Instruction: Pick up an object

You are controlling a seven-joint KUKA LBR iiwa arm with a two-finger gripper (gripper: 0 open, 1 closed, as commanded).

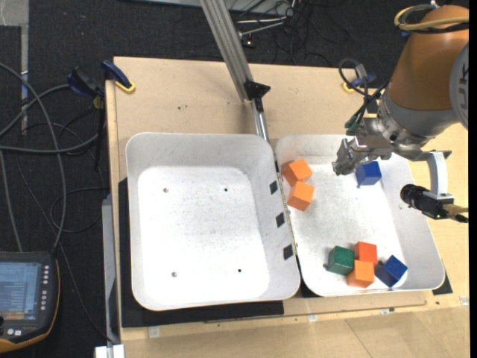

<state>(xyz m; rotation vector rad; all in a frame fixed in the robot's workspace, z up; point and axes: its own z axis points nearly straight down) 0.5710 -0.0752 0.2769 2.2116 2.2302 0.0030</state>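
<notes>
From above, two white bins are seen side by side on a tan bench. The left bin is bordered on its right by the right bin, in which all the blocks lie.

The arm is seen reaching in from the right, with the gripper held over the upper part of the right bin. Whether the claw is open or closed cannot be told, since it is dark and seen from above. A blue block is seen just beside the gripper, at its lower right; whether it is touched or gripped cannot be told.

Two orange blocks are placed near the right bin's left wall: the upper orange block and, touching or just below it, the lower orange block.

A cluster is found near the bin's lower edge: a green block, an orange block at its right, another orange block below that, and a second blue block at the far right, all packed close together.

A slanted metal bar is seen crossing the bench's top edge.
</notes>
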